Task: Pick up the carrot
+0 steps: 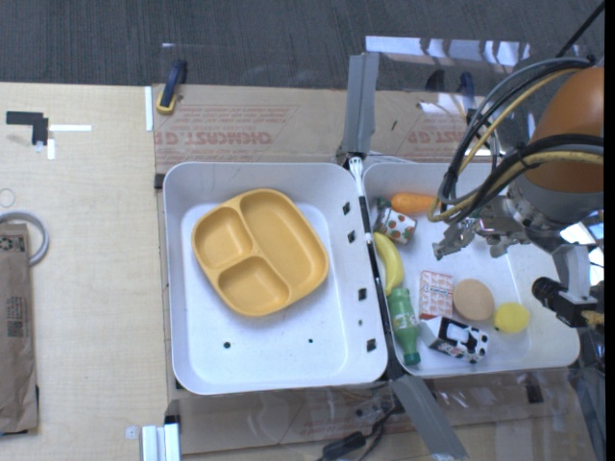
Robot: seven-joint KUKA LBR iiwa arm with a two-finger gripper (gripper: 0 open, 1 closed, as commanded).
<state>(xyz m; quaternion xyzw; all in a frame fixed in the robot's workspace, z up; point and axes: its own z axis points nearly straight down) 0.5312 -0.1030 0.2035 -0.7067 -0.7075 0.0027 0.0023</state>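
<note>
Now: approach step | carrot [414, 203] at right bin's [553, 361] far-left corner, by banana [389, 260] | gripper [473, 239] near, empty, open/shut can't tell | next: shift to carrot, descend, close.

This is a robotics lab or test cell, not a home. Two shallow white bins [183, 286] sit side by side on a bench lined with printed cardboard [250, 123]. A grey industrial arm [567, 142] with an orange band and looped black cables reaches in from the right. The things in the right bin look like toy food, among them a banana [389, 260].
</note>
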